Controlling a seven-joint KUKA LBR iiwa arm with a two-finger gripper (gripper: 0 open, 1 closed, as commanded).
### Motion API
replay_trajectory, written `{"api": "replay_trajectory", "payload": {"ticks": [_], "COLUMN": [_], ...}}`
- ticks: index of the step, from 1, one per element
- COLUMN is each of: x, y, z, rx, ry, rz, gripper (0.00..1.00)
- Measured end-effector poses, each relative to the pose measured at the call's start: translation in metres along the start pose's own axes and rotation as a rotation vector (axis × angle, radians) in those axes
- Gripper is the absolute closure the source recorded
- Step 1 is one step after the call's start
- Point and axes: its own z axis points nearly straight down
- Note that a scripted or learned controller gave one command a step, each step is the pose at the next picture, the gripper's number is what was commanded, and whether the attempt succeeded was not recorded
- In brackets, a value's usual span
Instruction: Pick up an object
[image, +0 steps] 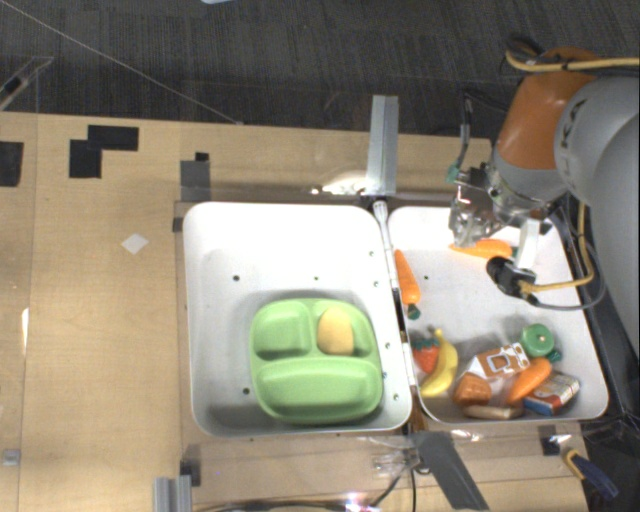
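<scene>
My gripper (464, 232) hangs over the back of the right bin (440, 290), under the grey arm with its orange band. An orange carrot-like piece (485, 249) lies right at the gripper's tip and juts out to the right; whether it is gripped or only touched is unclear. Another orange carrot (406, 279) lies along the right bin's left wall. At that bin's front sit a yellow banana (441, 368), a red piece (426, 357), a small printed carton (497, 362), an orange carrot (529, 379), a green round lid (537, 340) and a blue-and-red box (553, 393).
The left bin (220, 300) holds a green divided tray (300, 385) with a yellow lemon-like fruit (336, 331) in its upper right compartment. A metal divider post (383, 150) stands behind the seam between the bins. Cables (545, 288) trail from the wrist over the right bin.
</scene>
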Motion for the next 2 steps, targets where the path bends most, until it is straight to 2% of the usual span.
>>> {"api": "replay_trajectory", "payload": {"ticks": [1,2], "x": [0.000,-0.008], "y": [0.000,0.034], "z": [0.001,-0.011], "rx": [0.001,-0.001], "ry": [-0.001,-0.001], "rz": [0.000,-0.302], "gripper": [0.00,0.00]}}
